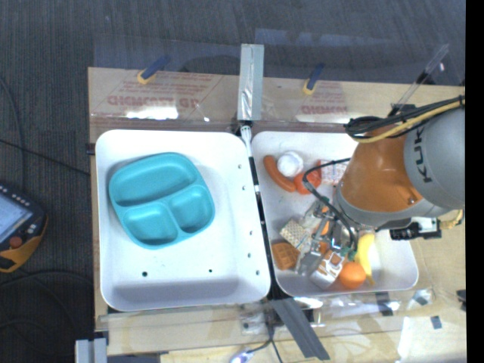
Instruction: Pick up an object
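Observation:
My gripper (324, 242) reaches down into the right bin (404, 278), low among a cluster of small objects. Under and around it lie a tan waffle-like piece (296, 234), a brown cookie (284, 256), an orange fruit (352, 277) and a yellow banana (366, 252). Farther back in the bin are an orange sausage-shaped toy (280, 175), a white ball (290, 162) and a red-and-white packet (330, 174). The orange wrist band (378, 178) hides the bin's middle. Nothing is visibly lifted.
The left bin (227, 274) holds a teal divided plate (160, 198). A raised ridge (257, 203) separates the two bins. A handheld controller (15, 225) lies on the floor at the far left. Cables (393, 119) run above the arm.

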`<state>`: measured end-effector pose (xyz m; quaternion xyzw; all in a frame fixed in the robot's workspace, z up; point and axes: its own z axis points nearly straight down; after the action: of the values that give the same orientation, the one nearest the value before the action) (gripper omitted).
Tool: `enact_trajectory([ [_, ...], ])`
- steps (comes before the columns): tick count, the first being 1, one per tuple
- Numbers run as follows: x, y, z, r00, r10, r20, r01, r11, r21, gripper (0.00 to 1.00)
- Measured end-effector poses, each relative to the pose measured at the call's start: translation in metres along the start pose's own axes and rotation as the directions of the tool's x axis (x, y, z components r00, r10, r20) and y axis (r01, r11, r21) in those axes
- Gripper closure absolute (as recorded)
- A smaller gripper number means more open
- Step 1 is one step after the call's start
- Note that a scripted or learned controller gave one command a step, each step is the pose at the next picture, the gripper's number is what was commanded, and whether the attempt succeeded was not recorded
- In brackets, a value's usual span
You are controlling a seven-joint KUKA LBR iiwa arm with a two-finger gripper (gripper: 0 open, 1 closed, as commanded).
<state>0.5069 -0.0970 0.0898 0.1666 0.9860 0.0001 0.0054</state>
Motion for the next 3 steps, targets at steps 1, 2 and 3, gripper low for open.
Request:
enact_trajectory([
  [1,-0.001,0.001,-0.010,1.000,-0.001,0.002,0.001,1.000,0.001,1.00],
  [2,-0.001,0.001,-0.010,1.000,-0.001,0.002,0.001,1.000,0.001,0.00],
  [3,-0.086,0.027,-0.002,0.983,0.185,-0.007,-0.185,0.983,0.004,0.00],
])
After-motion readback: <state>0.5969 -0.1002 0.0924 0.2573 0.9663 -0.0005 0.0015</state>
